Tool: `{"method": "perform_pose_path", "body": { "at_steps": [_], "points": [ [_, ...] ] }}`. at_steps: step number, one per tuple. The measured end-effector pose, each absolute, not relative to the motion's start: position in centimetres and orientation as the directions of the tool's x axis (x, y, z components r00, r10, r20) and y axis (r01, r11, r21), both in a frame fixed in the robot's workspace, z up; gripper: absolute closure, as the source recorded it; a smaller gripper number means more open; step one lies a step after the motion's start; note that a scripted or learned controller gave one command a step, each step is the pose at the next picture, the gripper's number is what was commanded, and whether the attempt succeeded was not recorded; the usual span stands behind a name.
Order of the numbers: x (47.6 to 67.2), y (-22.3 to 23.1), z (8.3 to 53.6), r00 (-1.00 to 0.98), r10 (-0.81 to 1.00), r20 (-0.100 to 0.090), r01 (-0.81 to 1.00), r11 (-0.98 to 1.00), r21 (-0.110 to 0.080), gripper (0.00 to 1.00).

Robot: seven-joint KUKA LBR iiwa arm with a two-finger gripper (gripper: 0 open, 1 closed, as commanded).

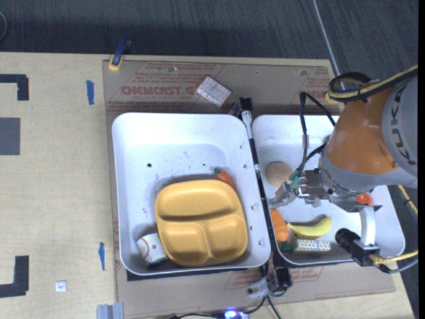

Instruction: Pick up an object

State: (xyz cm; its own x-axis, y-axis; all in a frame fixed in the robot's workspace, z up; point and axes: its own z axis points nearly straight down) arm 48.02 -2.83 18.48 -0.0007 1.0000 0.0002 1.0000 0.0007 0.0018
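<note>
Two shallow white bins sit side by side on the bench.

Left bin (133, 138), well to the left of the fingers, holds three visible items: one yellow compartment tray (201, 221) lying upside down, one small white cup with orange markings (151, 248) touching the tray's lower left corner, and one orange piece (224, 176) at the tray's upper right edge.

Right bin (279, 128) holds four identifiable items: one tan round object (278, 172) just above and left of the gripper (297, 190), one orange carrot-like piece (279, 226) below left of it, one yellow banana (311, 227) directly below it, and one white patterned block (312, 245) beneath the banana.

Finger state cannot be determined; the arm's wrist covers them.
</note>
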Motion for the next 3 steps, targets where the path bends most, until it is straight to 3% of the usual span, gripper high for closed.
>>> {"method": "perform_pose_path", "body": {
  "at_steps": [1, 2, 3],
  "points": [
    [48.1, -10.0, 8.6, 0.001, 1.000, -0.004, 1.000, -0.001, 0.008, 0.00],
    [48.2, -9.9, 9.6, 0.002, 1.000, -0.002, 1.000, -0.002, 0.009, 1.00],
    [48.0, -2.5, 18.5, -0.001, 1.000, 0.001, 1.000, 0.001, 0.001, 1.00]
  ]
}}
